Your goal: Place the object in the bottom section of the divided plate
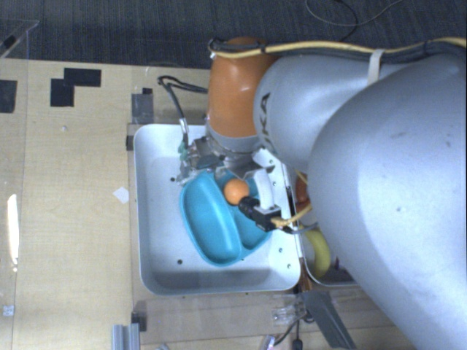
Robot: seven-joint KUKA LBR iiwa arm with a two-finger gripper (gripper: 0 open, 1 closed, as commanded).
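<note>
Hovering low over the left shallow white plastic bin (157,217), my grey arm with its orange band (233,93) covers most of the right side of the view, and my pincer (222,168) sits just above the upper end of the blue divided plastic plate (211,224) lying in that bin. A small round orange object (235,192) rests on the plate, close under my wrist hardware, near the ridge between the large left compartment and the smaller right one. Whether my pincer is clenched on it, released, or merely beside it I cannot tell, since the wrist hides that part. I judge this to be the placing step, either just at release or just short of it. Which compartment counts as the bottom section is unclear from this slant; the ball seems to lie toward the upper end, so my next move likely calls for carrying or nudging it toward the plate's near end, then lifting straight up without dragging the plate. A yellowish rounded thing (319,248) lies in the right bin, beneath my arm.
</note>
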